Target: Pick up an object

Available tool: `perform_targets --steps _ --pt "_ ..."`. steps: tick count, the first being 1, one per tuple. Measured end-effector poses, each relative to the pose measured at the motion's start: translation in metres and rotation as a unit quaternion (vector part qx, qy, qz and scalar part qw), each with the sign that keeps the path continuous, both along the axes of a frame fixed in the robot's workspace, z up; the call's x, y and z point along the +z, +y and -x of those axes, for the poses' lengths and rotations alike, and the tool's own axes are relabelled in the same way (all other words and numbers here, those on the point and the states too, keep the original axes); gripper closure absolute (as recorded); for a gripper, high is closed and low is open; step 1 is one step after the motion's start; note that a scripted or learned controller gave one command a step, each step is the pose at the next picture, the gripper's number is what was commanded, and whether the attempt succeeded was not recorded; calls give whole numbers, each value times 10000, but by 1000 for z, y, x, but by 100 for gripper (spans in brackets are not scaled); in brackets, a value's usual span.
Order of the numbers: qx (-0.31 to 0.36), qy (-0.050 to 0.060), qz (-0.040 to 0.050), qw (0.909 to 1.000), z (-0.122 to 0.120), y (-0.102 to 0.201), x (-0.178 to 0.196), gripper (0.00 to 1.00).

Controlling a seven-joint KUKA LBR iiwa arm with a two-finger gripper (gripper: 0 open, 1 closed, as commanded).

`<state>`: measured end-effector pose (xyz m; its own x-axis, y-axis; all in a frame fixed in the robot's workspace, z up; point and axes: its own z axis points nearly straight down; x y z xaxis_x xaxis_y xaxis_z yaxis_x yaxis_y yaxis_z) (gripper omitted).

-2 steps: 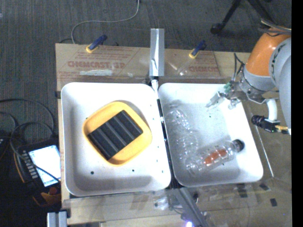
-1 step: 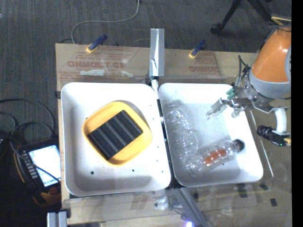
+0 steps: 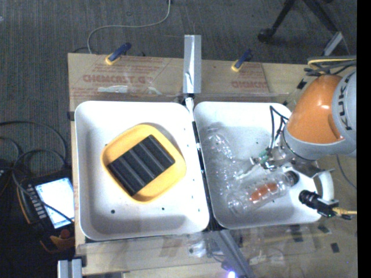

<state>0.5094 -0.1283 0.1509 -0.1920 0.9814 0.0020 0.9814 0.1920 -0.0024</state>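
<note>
A yellow rounded block with a black ribbed top (image 3: 144, 162) lies tilted in the left bin (image 3: 87, 126). In the right bin (image 3: 243, 112) lie clear plastic bottles: one crumpled (image 3: 219, 146) near the left wall, and one with an orange patch inside (image 3: 261, 191) near the front. My gripper (image 3: 268, 159) hangs low over the right bin, just above and behind the bottle with the orange patch, under the arm's orange band (image 3: 310, 117). The wrist and cables cover much of it.
A metal bar (image 3: 192, 62) stands at the back between the bins. Two clamps with blue and yellow handles (image 3: 117, 53) (image 3: 241, 61) hold the cardboard-coloured board behind them. A tablet and cables (image 3: 49, 198) lie on the floor at the left.
</note>
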Motion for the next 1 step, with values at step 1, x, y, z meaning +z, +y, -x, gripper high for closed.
perform_targets --steps 1 --pt "554 -142 41 9984 1 2 -57 0"
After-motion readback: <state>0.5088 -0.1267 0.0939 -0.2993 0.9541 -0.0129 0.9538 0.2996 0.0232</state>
